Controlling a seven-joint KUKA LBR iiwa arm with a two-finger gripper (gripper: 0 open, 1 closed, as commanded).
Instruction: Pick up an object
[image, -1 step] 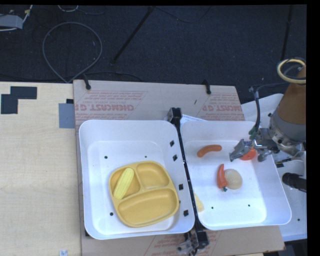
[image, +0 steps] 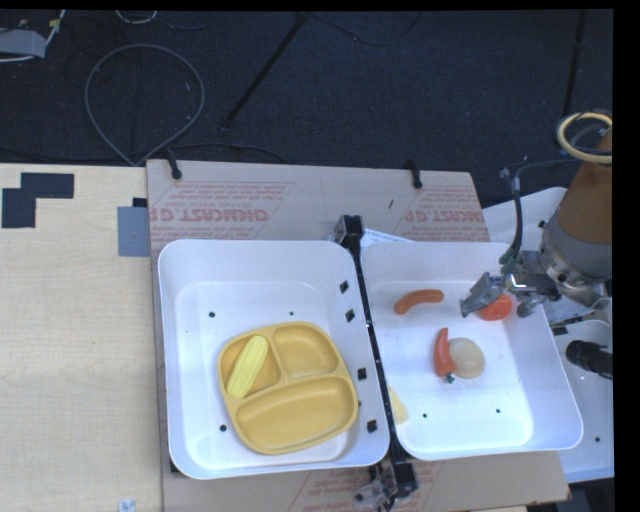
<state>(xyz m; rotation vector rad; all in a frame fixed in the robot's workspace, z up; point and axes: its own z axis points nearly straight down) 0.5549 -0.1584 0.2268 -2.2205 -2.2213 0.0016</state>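
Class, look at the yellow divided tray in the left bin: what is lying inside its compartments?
The yellow tray holds one corn cob, lying in its upper-left compartment. The other two compartments look bare. Whatever lies beneath the tray, on the left bin floor, is covered.

Black cables (image: 140, 95) loop on dark carpet (image: 400, 90) behind a cardboard sheet (image: 300, 205).

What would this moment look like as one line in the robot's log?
task: pick up an object | gripper: over right bin, beside red-orange item | grasp: unconfirmed | left bin: yellow tray with corn
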